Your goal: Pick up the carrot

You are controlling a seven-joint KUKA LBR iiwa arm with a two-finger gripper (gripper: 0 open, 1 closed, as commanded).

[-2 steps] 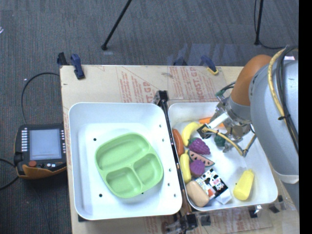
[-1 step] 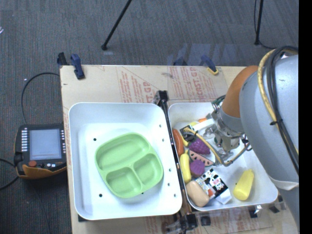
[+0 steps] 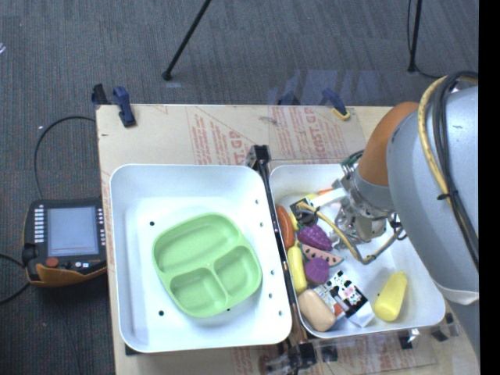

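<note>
The carrot [image 3: 284, 223] lies unpicked at the right bin's [image 3: 426, 309] left wall; I cannot tell the gripper's [image 3: 353, 223] state.

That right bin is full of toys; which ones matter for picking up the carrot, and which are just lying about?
For the job:
- carrot, against the right bin's left wall
- gripper

Lying about:
- purple grapes
- banana
- yellow lemon
- green divided plate, left bin

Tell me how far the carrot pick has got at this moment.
Done: the arm has reached into the right bin, with the gripper low over the toys. In hand: nothing visibly held. Left: the whole pick; the carrot lies against the bin's left wall, beside the purple toys.
</note>
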